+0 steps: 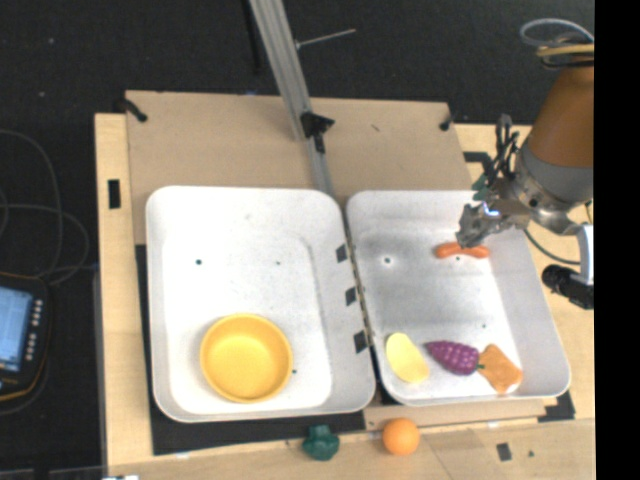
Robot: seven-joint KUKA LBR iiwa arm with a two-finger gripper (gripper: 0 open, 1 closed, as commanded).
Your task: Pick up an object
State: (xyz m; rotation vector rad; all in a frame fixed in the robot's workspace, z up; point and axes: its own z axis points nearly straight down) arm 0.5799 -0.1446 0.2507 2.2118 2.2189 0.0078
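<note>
Orange is the colour of the target here: a small, slim orange piece, carrot-like and probably plastic (463, 252), lies in the upper right part of the right-hand shallow white bin (420, 228). The grey arm with the orange band enters from the right of the frame, and its two-finger gripper (472, 234) is down at the piece, its dark tips right over the piece's middle and seemingly touching it. Whether the claw is released or clenched cannot be told from this slanted view; the tips merge into one dark shape above the toy.

Judging by this, the step in hand is the reach and grasp itself: the arm is down in the bin at the object, and the lift is not yet done. The next move calls for a firm close across the narrow width of the piece, then a straight rise; being slim and smooth, it could roll or squirt out sideways.

Along the lower edge of the same bin lie a pale yellow oval piece (406, 357), a purple knobbly grape-like toy (451, 356) and an orange wedge-shaped block (500, 367). In the lower left of the frame, the left white bin (240, 238) holds a round yellow bowl (246, 356). On the bench below the bins sit a small orange ball (400, 436) and a dark green toy (321, 443).
</note>
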